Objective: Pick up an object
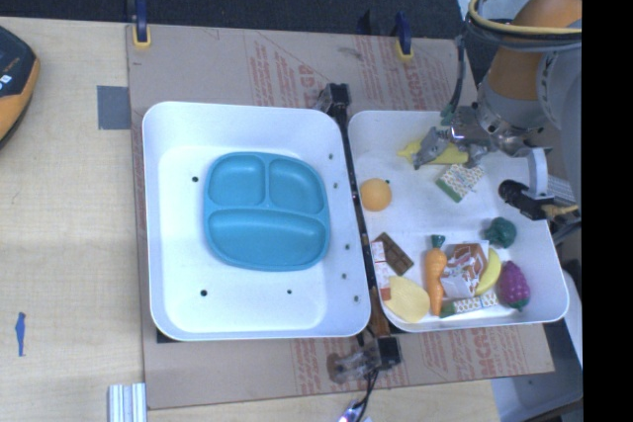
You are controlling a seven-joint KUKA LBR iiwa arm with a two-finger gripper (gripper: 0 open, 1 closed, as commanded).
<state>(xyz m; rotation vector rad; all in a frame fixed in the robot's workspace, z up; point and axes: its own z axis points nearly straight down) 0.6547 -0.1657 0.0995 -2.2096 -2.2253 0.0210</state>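
Over the right bin, near its far edge, the gripper is seen lowered onto a yellow toy with a green-and-white packet just beside it; whether anything is gripped, or how the gripper is set, cannot be told. Listed in that bin: orange ball, carrot, purple grapes, green item; in the left bin, a blue divided plate. No object is judged lifted yet, so the pick remains to be done

Wooden bench bears two white bins.
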